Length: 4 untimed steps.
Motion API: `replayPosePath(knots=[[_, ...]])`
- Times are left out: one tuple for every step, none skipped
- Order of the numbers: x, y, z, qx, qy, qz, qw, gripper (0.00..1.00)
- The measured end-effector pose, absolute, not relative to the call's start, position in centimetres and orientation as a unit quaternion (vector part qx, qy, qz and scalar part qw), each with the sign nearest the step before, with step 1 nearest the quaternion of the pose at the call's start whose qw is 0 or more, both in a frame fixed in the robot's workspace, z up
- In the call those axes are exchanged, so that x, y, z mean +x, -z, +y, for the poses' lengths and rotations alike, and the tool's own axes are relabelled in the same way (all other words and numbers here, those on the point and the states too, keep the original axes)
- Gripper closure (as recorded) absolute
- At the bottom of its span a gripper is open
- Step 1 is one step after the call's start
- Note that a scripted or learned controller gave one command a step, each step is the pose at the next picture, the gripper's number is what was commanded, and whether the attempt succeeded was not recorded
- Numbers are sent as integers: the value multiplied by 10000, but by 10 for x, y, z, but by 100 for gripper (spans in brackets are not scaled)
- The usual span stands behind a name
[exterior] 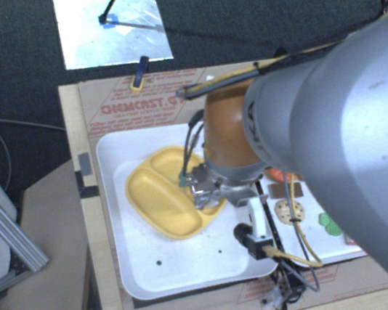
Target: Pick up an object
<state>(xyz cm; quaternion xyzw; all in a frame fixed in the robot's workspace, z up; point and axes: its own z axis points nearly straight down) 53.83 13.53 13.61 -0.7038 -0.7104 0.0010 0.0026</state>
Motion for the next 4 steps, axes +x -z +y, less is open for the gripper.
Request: replayPosePath(knots=[[597, -188, 73, -7083, 26, -7059, -40, 100], [605, -187, 97, -7054, 16, -7088, -6, 100], [565, -160, 155, -7039, -1, -7103, 19, 100], [568, -185, 107, -7076, 6, -7066, -6, 100]])
